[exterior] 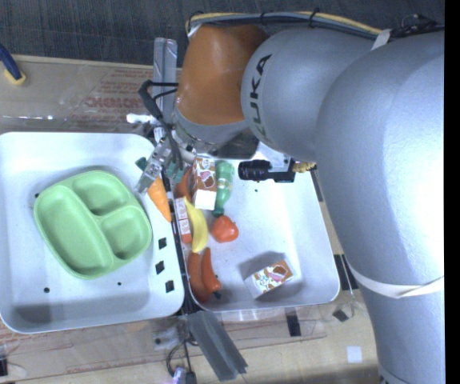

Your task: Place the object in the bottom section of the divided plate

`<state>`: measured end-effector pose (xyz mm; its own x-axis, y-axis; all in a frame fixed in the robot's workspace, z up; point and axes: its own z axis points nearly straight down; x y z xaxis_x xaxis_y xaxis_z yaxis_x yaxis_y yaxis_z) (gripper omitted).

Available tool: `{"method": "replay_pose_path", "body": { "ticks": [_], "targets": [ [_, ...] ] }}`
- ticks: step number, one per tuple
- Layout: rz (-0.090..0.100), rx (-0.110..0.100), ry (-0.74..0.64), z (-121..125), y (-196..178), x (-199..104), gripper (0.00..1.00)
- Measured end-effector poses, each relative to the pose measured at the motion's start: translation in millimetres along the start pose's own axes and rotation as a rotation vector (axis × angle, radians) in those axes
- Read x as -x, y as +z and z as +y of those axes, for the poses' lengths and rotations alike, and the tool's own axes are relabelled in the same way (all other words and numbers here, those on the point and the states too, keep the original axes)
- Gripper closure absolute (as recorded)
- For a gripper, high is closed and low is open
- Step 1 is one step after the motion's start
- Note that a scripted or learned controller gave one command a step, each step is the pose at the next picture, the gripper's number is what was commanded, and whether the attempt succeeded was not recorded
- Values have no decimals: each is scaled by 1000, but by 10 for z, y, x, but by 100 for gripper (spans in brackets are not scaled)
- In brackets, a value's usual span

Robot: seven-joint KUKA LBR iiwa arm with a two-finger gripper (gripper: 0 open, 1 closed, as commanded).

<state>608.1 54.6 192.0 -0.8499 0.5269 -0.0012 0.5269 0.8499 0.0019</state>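
Carrying the carrot toward the plate

Our tool pinches the toy carrot, which hangs just beneath; next we move it onto the green divided plate, bottom section.

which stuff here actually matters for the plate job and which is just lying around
Belongs to the job:
- green divided plate in the left bin
- tool, down at the bins' shared edge
- carrot just below the tool, possibly the object meant

Lying about, right bin:
- banana
- tomato
- small carton
- green bottle
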Motion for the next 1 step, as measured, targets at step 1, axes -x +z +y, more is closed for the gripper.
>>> {"method": "replay_pose_path", "body": {
  "ticks": [1],
  "targets": [
    [4,-3,-83,643,393,-524,100]
  ]
}}
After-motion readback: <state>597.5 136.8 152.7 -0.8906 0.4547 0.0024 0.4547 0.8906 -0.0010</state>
